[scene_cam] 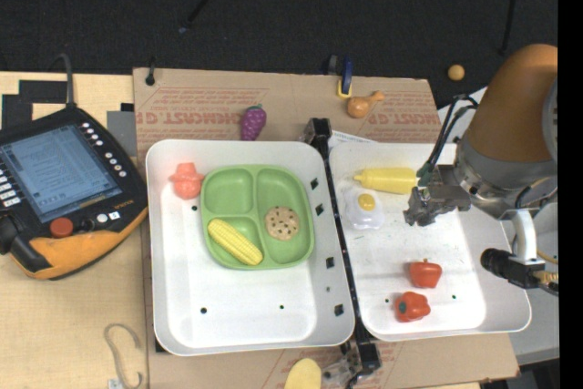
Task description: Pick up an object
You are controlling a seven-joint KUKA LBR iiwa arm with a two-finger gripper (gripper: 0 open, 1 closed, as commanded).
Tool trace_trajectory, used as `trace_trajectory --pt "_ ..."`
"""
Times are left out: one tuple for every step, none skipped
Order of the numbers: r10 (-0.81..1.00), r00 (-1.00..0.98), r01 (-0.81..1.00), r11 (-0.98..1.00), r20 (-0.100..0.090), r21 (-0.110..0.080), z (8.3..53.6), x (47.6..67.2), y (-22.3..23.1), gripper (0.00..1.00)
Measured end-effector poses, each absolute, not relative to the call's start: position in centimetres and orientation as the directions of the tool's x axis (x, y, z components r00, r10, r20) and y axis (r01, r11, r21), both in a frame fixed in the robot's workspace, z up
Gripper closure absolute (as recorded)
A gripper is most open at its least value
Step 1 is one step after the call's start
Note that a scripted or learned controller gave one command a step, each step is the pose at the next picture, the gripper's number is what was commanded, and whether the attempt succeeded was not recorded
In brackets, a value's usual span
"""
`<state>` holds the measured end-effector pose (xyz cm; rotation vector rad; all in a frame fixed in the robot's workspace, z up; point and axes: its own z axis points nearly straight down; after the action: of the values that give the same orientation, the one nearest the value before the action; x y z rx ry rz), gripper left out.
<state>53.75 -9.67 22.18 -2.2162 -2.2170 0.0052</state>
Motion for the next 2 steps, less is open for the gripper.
trace_trajectory --pt "1.0 0.0 1.0 0.0 0.002 -0.005 21.75 51.85 -7.21 1.0" --pt "1.0 0.005 1.0 -0.005 0.001 -0.004 21.86 51.22 -7.21 1.0"
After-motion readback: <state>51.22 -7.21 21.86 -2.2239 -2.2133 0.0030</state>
